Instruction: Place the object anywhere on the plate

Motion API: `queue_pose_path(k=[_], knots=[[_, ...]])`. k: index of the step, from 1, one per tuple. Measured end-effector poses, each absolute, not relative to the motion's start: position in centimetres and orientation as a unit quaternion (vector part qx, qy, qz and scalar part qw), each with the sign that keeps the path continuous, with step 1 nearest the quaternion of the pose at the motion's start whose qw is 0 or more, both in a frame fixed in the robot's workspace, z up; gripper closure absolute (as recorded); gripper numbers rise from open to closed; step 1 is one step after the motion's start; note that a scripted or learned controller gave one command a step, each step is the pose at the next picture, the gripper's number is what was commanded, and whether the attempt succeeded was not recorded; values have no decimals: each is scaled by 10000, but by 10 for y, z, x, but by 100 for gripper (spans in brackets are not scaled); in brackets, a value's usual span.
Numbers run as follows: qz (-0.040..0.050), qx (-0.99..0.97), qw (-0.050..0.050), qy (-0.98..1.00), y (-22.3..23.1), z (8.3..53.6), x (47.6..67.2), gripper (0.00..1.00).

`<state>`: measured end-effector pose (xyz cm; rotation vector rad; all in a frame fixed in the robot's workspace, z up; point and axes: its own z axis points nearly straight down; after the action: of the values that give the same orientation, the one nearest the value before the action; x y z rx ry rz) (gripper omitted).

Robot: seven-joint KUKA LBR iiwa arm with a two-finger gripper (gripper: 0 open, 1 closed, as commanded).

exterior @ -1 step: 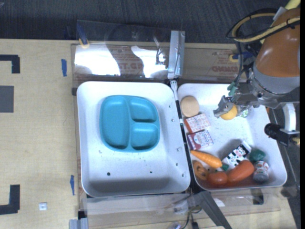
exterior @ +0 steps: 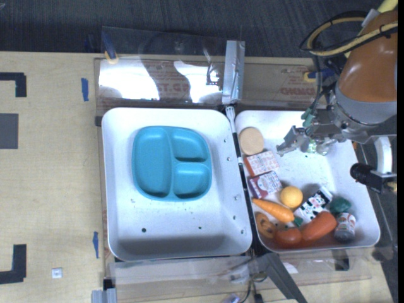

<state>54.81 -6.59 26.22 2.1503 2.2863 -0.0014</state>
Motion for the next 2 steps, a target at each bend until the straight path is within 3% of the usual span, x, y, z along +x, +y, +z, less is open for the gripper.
queue_pose_path(k=[1,2], knots=[[-22,6589,-30,7522,-50,181,557,0],[8,6306,-15,7761,32,211,522,0]])
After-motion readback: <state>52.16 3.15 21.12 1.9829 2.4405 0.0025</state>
